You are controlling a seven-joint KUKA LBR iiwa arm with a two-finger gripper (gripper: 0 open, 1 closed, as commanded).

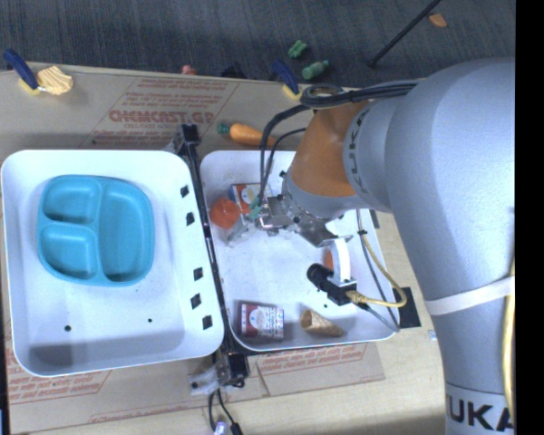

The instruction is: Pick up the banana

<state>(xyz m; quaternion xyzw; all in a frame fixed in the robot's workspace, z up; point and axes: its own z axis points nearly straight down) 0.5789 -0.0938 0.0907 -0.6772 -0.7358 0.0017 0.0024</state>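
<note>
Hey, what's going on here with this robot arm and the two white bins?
A grey KUKA arm reaches in from the right over the right bin, its gripper low near an orange-red round item at the bin's upper left. That bin also has a small red packet and a tan wedge along its near edge. The left bin holds a blue divided tray. I can't pick out the banana it's meant to grab, and nothing is visibly held.
</note>
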